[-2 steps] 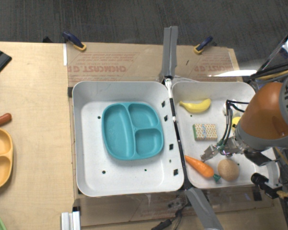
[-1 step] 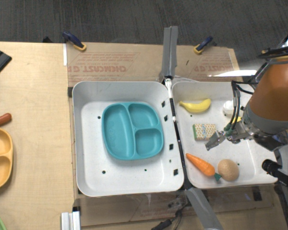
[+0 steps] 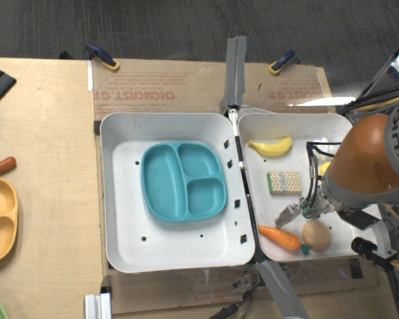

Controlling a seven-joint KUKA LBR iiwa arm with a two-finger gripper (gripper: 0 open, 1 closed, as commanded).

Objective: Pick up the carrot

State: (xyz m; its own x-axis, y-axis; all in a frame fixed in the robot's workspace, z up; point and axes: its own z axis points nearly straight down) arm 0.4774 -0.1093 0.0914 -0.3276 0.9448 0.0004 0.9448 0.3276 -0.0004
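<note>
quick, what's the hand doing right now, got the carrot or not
Hand: not holding anything; it sits just above the carrot in the right bin. Open or shut cannot be told.

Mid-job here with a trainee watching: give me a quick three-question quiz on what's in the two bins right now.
1. True or false: the carrot lies in the same bin as the teal tray.
2. Which lies nearest the carrot? A banana B potato C cracker block
3. Fill in: the gripper hangs over the ____ bin.

Key: 1 false; 2 B; 3 right.
</note>
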